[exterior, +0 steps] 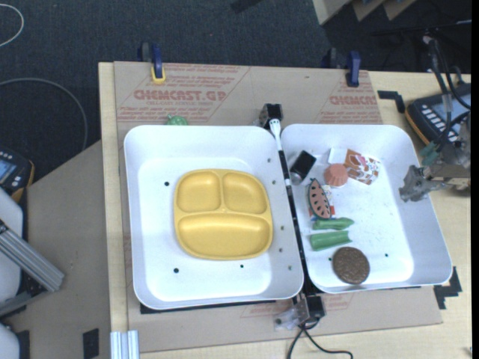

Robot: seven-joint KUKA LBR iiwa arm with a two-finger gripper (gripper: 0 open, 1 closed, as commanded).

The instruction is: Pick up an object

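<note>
One camera, fixed above the bench (120,223), looks down at a slant — the far edge with its two clamps (156,60) lies toward the top of the frame, the near edge toward the bottom. It sits far enough back to take in both white bins whole, the left bin (142,200) and the right bin (404,230) side by side, plus dark floor (67,28) beyond the bench at top and left.

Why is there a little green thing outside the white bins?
A small green thing lies on the brown board just behind the left bin, apart from the toy foods in the right bin. It looks dropped or stray; what it is can't be told.
</note>
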